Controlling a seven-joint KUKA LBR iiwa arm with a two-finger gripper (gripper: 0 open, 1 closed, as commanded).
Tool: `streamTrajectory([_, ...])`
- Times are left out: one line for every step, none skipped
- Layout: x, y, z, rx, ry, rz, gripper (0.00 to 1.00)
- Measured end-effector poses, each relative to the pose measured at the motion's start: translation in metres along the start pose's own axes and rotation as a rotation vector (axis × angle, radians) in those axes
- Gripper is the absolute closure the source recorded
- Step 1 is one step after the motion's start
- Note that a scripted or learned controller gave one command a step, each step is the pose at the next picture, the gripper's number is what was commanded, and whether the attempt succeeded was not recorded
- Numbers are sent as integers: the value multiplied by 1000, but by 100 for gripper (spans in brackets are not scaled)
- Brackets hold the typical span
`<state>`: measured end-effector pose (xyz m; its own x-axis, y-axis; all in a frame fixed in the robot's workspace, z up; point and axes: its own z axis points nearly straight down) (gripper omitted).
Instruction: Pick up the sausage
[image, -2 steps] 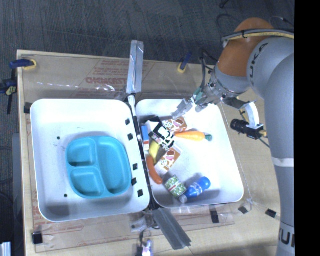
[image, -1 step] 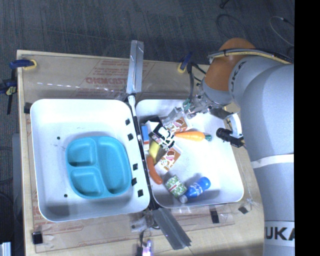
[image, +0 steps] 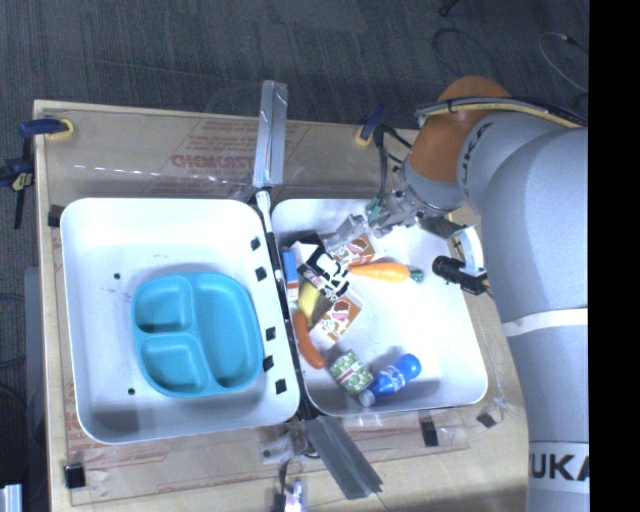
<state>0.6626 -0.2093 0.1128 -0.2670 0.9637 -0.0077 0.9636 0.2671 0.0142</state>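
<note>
Over the right-hand white bin (image: 470, 330) my hand (image: 385, 212) hangs near the far rim, just above a patterned carton; whether it is open or closed I cannot tell from this slanted view, and I see nothing gripped in it. My target, the reddish-orange sausage (image: 307, 341), lies low against that bin's left wall, close to the divider, its upper end tucked beside a yellow banana-like piece (image: 309, 298) and a small printed packet (image: 338, 316). An orange carrot (image: 380, 270) sits toward the middle, while a green can (image: 349, 371) and a blue bottle (image: 395, 375) rest near the front. The left bin (image: 90, 240) carries a blue sectioned tray (image: 195, 333).

I judge the sausage light, smooth and somewhat rubbery, likely to roll or squirt sideways if pinched off-centre. Its lower half looks freest, so I would close across its narrow width there, clear of the wall.
</note>
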Motion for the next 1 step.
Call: streamTrajectory([0, 0, 0, 0, 0, 0, 0])
